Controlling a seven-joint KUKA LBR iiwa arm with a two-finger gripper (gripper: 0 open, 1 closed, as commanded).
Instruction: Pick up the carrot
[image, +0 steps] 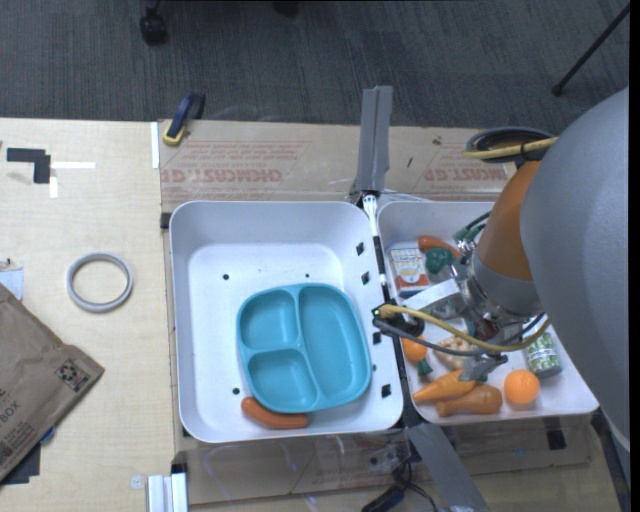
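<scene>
The carrot (443, 389), orange and tapered, lies near the front edge of the right bin (572, 398), pointing left. My gripper (481, 366) hangs low over the middle of that bin, just above and right of the carrot's thick end. The wrist hides how it stands against the carrot. A darker orange, sausage-like piece (472, 403) lies right against the carrot on its front side.
In the right bin are an orange ball (521, 388), a green can (543, 355), a small orange piece (413, 350), a white packet (408, 266) and a red and green item (436, 249). The left bin (200, 300) holds a blue divided plate (303, 346) and an orange sausage (275, 415).
</scene>
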